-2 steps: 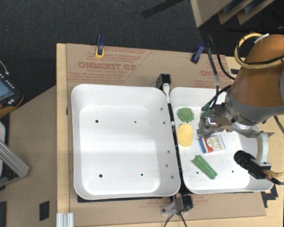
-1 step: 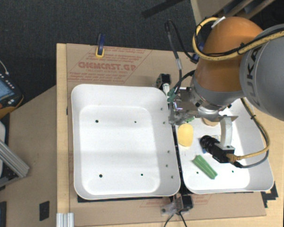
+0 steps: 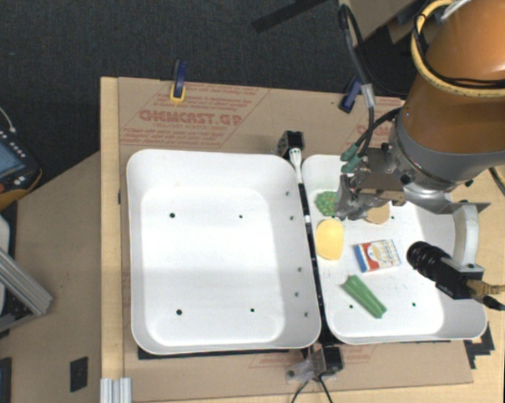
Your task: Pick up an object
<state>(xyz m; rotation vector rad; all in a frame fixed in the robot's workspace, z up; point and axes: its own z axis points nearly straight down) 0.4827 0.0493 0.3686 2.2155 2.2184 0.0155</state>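
I am holding my pincer (image 3: pixel 349 207) (open or closed, I cannot tell) just behind and right of the yellow egg (image 3: pixel 329 239), the green fuzzy lump (image 3: pixel 325 201) lying directly behind that egg, at the pincer's view-left.

In the right bin (image 3: pixel 402 324): a yellow lemon (image 3: pixel 329 239) by the left wall, a green leafy piece (image 3: pixel 326 202) just beyond, a red-white-blue packet (image 3: pixel 376 255) right, a green block (image 3: pixel 364 296) nearest, lying slantwise.

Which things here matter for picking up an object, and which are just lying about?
In the job: hand; right bin; yellow lump; green block; red-and-blue packet; green tuft.
Lying about: left bin; cardboard sheet; blue clamp.
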